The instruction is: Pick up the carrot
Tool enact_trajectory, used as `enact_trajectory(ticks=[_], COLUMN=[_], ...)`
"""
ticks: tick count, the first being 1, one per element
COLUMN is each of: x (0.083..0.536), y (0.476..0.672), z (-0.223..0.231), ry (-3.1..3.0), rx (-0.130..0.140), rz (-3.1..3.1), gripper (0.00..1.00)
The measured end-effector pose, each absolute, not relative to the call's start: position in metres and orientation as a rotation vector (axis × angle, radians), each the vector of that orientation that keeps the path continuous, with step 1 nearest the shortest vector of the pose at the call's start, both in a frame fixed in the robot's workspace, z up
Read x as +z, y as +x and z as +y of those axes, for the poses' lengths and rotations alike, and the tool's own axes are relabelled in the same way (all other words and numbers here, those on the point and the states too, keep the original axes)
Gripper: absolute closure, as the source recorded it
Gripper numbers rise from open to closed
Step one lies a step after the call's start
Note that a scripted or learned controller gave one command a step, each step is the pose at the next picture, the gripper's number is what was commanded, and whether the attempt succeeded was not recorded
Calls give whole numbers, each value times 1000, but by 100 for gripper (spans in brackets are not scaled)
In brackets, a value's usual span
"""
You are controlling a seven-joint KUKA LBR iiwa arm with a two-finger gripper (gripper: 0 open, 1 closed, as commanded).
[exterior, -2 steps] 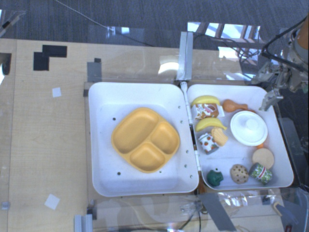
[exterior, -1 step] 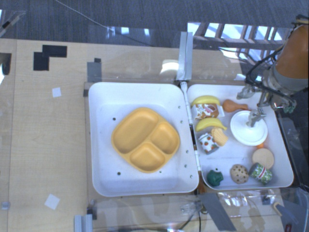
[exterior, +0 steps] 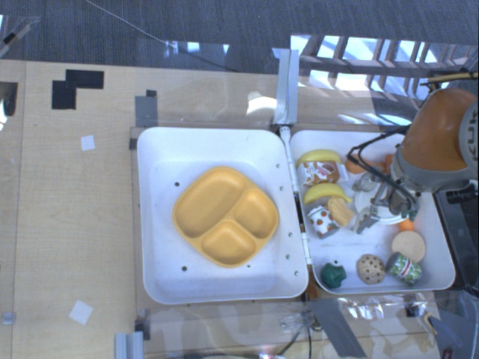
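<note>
In the right bin point(exterior: 441, 271), a small orange piece that looks like the carrot point(exterior: 406, 225) peeks out just below and right of my gripper point(exterior: 367, 217); the rest of it is hidden under the wrist. The gripper hangs low over the middle of this bin, above a white round object point(exterior: 383, 214), and points down and to the left. The grey arm with its orange band point(exterior: 438, 137) covers the bin's upper right part. Nothing can be seen held in the gripper.
The left bin point(exterior: 161, 275) holds a yellow divided plate point(exterior: 226, 215). Left of the gripper lie two bananas point(exterior: 320, 157), a can point(exterior: 320, 173) and a spotted cup point(exterior: 320, 220). A green toy point(exterior: 333, 274), a speckled ball point(exterior: 370, 268), a tan disc point(exterior: 409, 245) and a small can point(exterior: 405, 268) line the front.
</note>
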State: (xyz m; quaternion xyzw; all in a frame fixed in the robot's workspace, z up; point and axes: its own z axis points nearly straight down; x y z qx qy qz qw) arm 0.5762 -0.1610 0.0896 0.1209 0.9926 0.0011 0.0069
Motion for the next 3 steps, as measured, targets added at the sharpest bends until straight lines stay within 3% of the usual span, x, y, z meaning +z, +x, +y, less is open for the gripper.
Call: enact_trajectory(ticks=[1, 2, 3], x=[90, 91, 103], y=[545, 495, 499], z=[-179, -201, -200], ry=[675, 794, 782], rx=[4, 9, 8], rz=[3052, 3021, 3013], gripper=[0, 0, 100])
